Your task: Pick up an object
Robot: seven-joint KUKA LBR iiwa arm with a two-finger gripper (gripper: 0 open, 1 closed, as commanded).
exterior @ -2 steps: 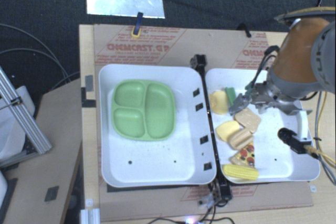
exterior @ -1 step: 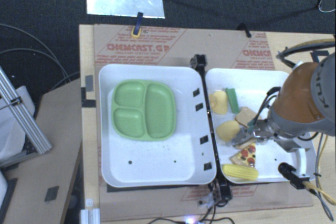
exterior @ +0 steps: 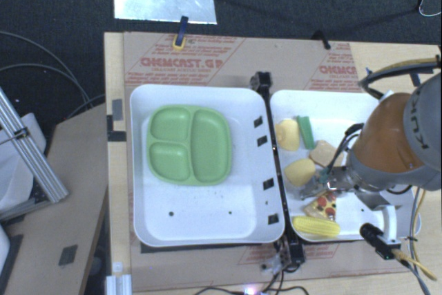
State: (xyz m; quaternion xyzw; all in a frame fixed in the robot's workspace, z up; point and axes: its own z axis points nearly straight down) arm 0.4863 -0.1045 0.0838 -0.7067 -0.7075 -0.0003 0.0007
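1. Crowding is probably the main hazard: the two-finger gripper [exterior: 323,183] hangs low in the right-hand shallow white bin [exterior: 331,101], at the centre right of the frame, amid a tight cluster of small things. Descending here could nudge one piece against another, so that the fingers close on an edge or on nothing at all.

2. Nearest the tool are the rounded pale yellow lump [exterior: 300,171], just to its left, and the small red-and-yellow patterned piece [exterior: 322,205], just below it. Either could be the target; I cannot tell which, and a grasp straddling both would likely slip.

3. Further down, the yellow corn cob [exterior: 316,226] lies along the bin's lower wall. Its round shape would probably roll if bumped.

4. Toward the upper part of the cluster sit a second pale yellow rounded piece [exterior: 288,135], a small green rectangular block [exterior: 305,128] touching it, and a tan flat piece [exterior: 322,153] partly under the arm's cables. A sweep of the wrist could shove these.

5. Jaws: the tool's tip is dark and blurred against the clutter, so I cannot tell how they stand, nor whether anything is between them. No object can be said to be held.

6. Elsewhere, the light green divided plastic plate [exterior: 189,146] rests in the left-hand white bin [exterior: 207,217], well apart from the arm and at no risk.
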